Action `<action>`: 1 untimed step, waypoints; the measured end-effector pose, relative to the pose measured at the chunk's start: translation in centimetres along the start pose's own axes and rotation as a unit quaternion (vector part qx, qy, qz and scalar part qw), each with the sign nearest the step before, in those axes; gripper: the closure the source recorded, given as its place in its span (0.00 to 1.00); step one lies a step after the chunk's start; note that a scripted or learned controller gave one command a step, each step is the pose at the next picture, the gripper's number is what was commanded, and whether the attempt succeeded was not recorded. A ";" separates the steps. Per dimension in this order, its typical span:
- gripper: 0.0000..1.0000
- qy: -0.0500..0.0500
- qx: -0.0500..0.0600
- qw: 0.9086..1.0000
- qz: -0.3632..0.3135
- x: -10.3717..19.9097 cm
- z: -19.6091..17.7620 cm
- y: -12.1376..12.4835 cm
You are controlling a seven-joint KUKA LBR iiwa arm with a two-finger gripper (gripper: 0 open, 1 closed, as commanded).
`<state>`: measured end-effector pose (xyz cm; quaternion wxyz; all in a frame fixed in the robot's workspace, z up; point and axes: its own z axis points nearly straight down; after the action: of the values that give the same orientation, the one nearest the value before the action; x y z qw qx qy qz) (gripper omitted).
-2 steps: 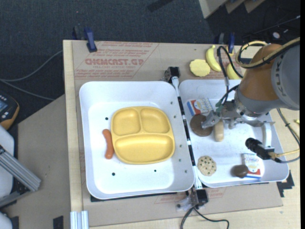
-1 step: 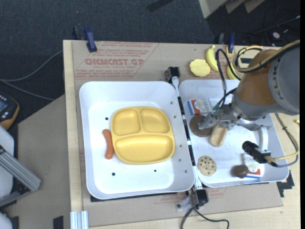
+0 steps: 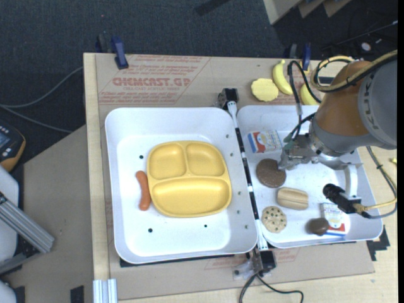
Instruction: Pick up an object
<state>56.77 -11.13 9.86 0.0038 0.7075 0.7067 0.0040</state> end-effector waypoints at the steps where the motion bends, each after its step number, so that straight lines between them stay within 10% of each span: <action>1: 1.00 0.001 0.007 1.000 0.001 0.4 -5.9 -5.9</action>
<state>50.82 -10.70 15.71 -0.0019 0.7079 0.7063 -0.0005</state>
